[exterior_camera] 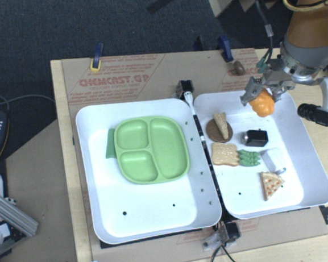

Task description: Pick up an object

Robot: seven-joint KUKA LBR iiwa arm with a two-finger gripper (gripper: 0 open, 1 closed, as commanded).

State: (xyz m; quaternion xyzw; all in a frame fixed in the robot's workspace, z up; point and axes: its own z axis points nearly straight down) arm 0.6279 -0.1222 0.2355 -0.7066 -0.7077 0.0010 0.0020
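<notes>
My gripper (262, 94) hangs over the far right corner of the right bin (302, 144), under the orange-banded wrist. A small orange fruit-like toy (263, 106) sits between its fingers, so the gripper is shut on it. The toy's lower half shows below the fingertips, against the bin's white floor. The other toys lie apart from it, toward the bin's middle and front.
In the right bin lie a brown cookie with a beige piece (219, 127), a black block (256, 138), a toast slice (224, 155), a green item (249, 158), a white piece (272, 161) and a pizza slice (271, 185). The left bin (102, 207) holds a green divided plate (151, 148).
</notes>
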